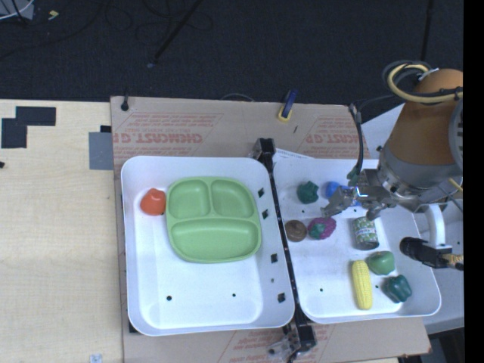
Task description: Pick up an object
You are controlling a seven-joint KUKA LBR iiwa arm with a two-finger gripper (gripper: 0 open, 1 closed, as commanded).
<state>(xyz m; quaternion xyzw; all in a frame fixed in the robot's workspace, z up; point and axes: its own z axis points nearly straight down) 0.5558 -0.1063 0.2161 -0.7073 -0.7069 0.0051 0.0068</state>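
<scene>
Gripper (pixel 349 200): low over the right bin (pixel 333 308), near its upper middle, on the grey arm with the orange band (pixel 427 119) reaching in from the right. Whether it is spread or pressed together cannot be told, and nothing is seen pinched in it.

Right bin contents, placed from the gripper:
- Blue object (pixel 331 189): just beside the gripper, on its left, partly hidden by it.
- Dark green object (pixel 307 193): further left, near.
- Magenta and green object (pixel 322 228): just below and to the left.
- Brown round object (pixel 295 231): left of the magenta one, close to the divider between the bins.
- Small can (pixel 366 233): just below and to the right, upright.
- Light green rounded object (pixel 381 262): below the can.
- Yellow corn cob (pixel 362 283): well below, lying lengthwise.
- Dark green pepper-like object (pixel 398 287): lower right corner, beside the corn cob.

Left bin (pixel 151 301) contents:
- Green divided plate (pixel 212 219): well apart to the left, three compartments.
- Orange cup-like object (pixel 153 202): furthest left, touching or just beside the plate's left edge.

Both bins rest on the bench (pixel 53 240).
</scene>
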